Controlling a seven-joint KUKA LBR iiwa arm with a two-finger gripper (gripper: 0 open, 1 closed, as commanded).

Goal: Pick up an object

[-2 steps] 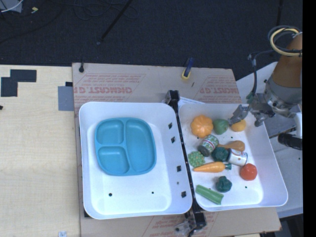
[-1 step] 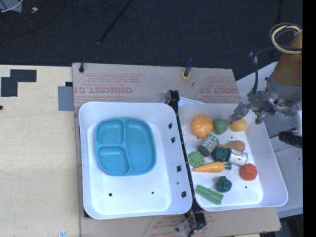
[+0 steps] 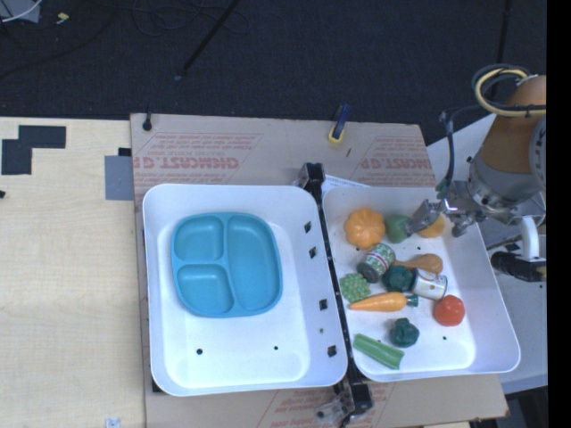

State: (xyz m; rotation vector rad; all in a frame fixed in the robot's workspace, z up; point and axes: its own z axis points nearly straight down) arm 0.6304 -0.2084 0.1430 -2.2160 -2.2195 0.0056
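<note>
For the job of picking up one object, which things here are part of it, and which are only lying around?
Part of the job:
- claw, above the right bin's upper part
- right bin
- its toys: orange pumpkin, carrot, red tomato, green cucumber, small can

Only lying around:
- left bin
- blue divided tray inside it
- cardboard sheet under the bins

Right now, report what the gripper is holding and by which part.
Cannot be told. The gripper sits low over the right bin's upper edge, close to a yellow piece, but no object shows clearly between its fingers.
</note>
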